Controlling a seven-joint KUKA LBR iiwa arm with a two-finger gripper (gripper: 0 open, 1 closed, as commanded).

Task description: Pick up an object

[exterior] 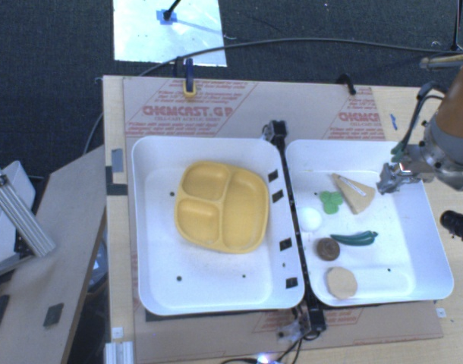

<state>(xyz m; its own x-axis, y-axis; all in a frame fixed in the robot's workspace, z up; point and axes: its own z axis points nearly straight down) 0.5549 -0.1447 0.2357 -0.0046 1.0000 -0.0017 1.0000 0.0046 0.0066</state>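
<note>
The wedge [354, 193] of pale toy food, something like a slice of cheese or sandwich, is the likeliest thing to pick, since it lies closest to the gripper [391, 179] in the right bin [433, 268].

Nearest the camera in that bin sits a round tan cookie [341, 282], and just above it a small brown disc [328, 249]. Beside the disc lies a dark green pepper [354, 238], its long axis running roughly left to right, stalk end toward the right. Next come a white ball [310, 218] against the bin's left wall and a small green piece [331, 201] touching the wedge's lower left side.

The wedge lies flat, its long axis slanting from the upper left down to the lower right, with the narrow tip pointing to the upper left and the broad end at the lower right. The gripper hangs just to its right, near the bin's far right side; whether its fingers are spread or together I cannot tell.

To do this step well, the gripper should shift left over the wedge's broad half, turn so the fingers close across the short width, and come straight down, keeping clear of the green piece. The left bin [159, 279] holds a yellow divided plate [222, 205].
</note>
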